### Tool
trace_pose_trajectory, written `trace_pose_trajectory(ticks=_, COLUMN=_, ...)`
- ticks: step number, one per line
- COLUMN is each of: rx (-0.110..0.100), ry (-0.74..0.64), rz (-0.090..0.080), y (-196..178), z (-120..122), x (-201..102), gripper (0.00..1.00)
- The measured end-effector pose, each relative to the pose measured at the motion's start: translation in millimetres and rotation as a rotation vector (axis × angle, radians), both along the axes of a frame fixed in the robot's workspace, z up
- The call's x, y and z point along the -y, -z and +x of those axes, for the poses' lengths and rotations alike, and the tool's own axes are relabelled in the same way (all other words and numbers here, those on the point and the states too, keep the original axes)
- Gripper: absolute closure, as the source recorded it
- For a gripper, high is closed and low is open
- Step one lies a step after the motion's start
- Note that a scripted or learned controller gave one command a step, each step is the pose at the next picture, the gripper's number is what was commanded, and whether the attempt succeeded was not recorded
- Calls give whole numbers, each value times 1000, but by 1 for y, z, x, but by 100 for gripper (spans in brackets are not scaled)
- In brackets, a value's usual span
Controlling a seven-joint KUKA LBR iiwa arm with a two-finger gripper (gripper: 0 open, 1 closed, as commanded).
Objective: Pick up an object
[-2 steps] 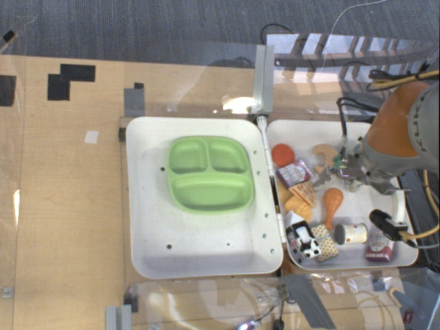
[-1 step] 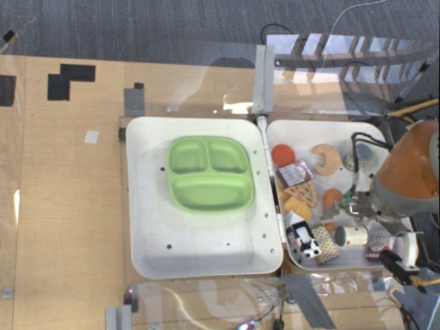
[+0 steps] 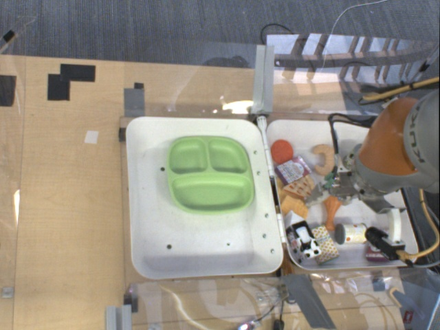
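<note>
Reaching into the right bin [image 3: 412, 243], the gripper [image 3: 335, 184] is being lowered over the toys heaped against its left wall; jaw state cannot be told. Nothing is being lifted yet; an orange carrot [image 3: 332, 212] is lying just below.

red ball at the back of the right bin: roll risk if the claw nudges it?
Probably yes. The red ball looks round and smooth, so a push should send it rolling. It sits near the bin wall beside a packet, which may stop it quickly. Likely light.
</note>
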State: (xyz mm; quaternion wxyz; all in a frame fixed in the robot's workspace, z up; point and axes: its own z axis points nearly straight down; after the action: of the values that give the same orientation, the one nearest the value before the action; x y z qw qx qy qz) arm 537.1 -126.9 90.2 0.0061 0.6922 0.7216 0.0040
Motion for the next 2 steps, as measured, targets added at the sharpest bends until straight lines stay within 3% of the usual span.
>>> trace_pose_trajectory(ticks=1, rx=4, ry=-2, rz=4, y=-12, z=2, x=-2, gripper=100)
trace_pose_trajectory(ticks=2, rx=-7, ry=-68, rz=2, y=-121, z=101, x=-99, gripper=100)
